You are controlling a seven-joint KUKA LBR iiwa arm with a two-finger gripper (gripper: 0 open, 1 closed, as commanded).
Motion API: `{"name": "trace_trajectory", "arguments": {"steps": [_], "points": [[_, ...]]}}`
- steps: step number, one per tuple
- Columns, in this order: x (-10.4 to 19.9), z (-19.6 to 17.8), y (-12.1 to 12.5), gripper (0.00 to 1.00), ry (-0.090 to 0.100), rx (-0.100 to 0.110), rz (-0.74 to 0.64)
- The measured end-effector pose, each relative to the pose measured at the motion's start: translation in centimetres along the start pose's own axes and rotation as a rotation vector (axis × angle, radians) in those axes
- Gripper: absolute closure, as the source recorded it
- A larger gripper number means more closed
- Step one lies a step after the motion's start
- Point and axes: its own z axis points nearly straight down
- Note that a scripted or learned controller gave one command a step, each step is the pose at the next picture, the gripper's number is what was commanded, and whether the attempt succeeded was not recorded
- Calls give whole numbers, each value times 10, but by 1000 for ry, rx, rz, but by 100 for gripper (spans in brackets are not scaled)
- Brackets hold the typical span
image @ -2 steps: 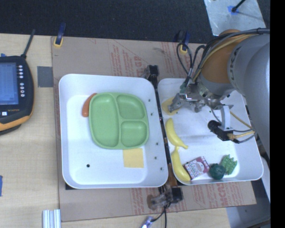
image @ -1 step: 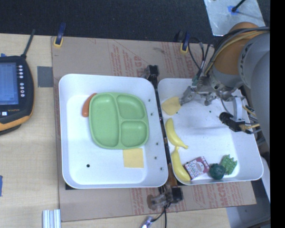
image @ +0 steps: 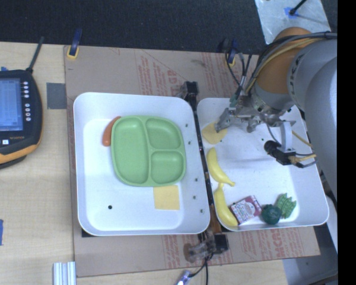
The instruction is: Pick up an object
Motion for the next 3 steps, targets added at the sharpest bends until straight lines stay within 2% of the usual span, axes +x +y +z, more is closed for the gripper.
{"name": "trace_trajectory", "arguments": {"steps": [1,3], "points": [[18,0,0,0,0,2,0],[16,0,0,0,1,1,2]]}}
